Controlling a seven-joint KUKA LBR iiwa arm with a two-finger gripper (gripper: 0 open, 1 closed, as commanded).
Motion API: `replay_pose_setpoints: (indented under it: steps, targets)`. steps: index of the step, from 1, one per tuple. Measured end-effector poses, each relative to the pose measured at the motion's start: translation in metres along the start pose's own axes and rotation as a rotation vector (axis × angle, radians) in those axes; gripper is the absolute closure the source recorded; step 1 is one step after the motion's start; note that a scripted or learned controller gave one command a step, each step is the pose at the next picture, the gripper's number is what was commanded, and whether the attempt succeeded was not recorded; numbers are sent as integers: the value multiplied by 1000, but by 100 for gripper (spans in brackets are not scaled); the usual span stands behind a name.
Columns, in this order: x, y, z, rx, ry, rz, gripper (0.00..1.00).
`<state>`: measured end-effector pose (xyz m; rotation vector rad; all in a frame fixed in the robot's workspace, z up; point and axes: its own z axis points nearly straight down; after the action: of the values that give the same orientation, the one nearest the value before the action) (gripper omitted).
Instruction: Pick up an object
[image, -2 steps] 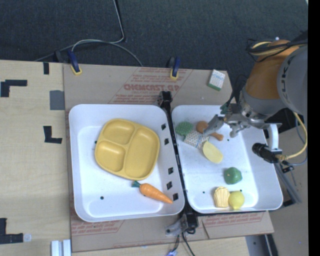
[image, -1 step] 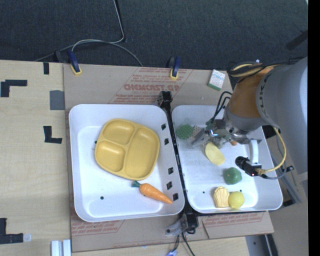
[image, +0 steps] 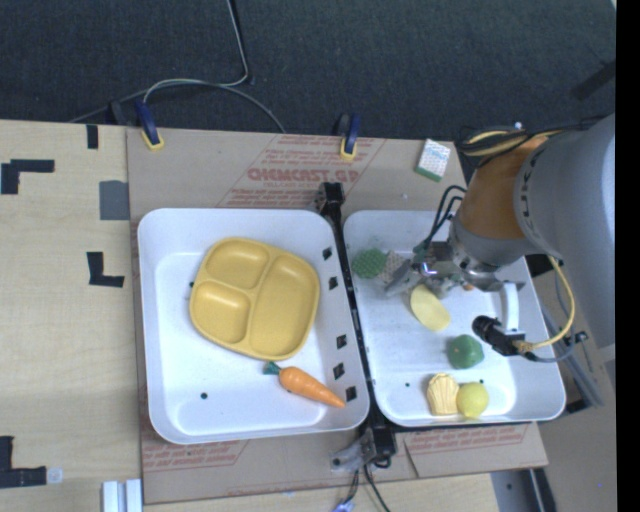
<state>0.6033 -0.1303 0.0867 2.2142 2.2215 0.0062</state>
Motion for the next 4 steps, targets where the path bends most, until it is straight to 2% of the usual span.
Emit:
replay_pose_setpoints:
  steps: [1,2,3,4]
  targets:
    - [-1,-11,0,0,-1,1,0]
    - [-1,-10,-10,0,-2,1,100]
    - [-1,-11,-10,0,-2,1,0]
    - [23,-74,-1,-1,-2,3,0]
